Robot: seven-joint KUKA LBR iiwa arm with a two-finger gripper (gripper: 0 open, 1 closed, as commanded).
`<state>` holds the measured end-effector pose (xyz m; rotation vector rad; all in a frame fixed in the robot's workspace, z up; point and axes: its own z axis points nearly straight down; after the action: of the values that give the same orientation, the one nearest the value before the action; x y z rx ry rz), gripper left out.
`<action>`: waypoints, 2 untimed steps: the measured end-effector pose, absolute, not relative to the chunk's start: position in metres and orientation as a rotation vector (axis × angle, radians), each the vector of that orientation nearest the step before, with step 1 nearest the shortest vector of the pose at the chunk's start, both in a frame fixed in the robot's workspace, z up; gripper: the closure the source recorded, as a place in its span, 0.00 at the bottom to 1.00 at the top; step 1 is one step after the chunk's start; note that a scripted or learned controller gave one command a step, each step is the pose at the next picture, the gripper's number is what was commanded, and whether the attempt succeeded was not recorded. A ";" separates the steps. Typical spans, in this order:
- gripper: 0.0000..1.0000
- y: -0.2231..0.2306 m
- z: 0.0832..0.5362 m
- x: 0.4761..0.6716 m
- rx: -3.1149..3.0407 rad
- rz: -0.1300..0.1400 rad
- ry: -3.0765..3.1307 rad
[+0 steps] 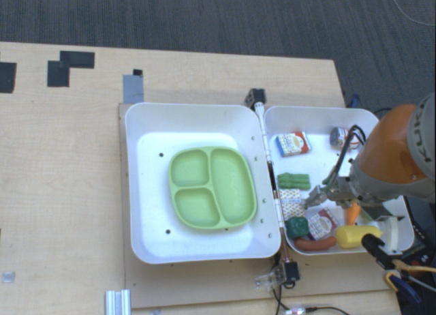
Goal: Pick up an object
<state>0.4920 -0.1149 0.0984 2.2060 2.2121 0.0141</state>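
The right bin (368, 117) holds several small things. A red, white and blue carton (293, 144) lies at its back left, and a ridged green piece (293, 181) sits below it. Toward the front lie a patterned packet (291, 202), a dark green item (296, 226), a clear-wrapped item (319, 223), a red sausage (315, 243), a yellow piece (353, 237) and an orange piece (352, 213). My gripper (318, 196) hangs low over the bin's middle, just right of the ridged green piece and above the clear-wrapped item. I see nothing between its tips.
The left bin (146, 191) holds a light green divided plate (212, 187). A silver object (337, 136) sits at the right bin's back. The orange-banded arm (392, 148) covers the bin's right side. A divider rail (267, 170) runs between the bins.
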 end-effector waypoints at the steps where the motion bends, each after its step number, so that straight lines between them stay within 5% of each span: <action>1: 1.00 -0.114 0.109 0.494 2.202 0.018 2.212; 2: 0.00 -0.114 0.109 0.493 2.202 0.018 2.212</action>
<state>0.4935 -0.1143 0.1089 2.2023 2.2121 0.0181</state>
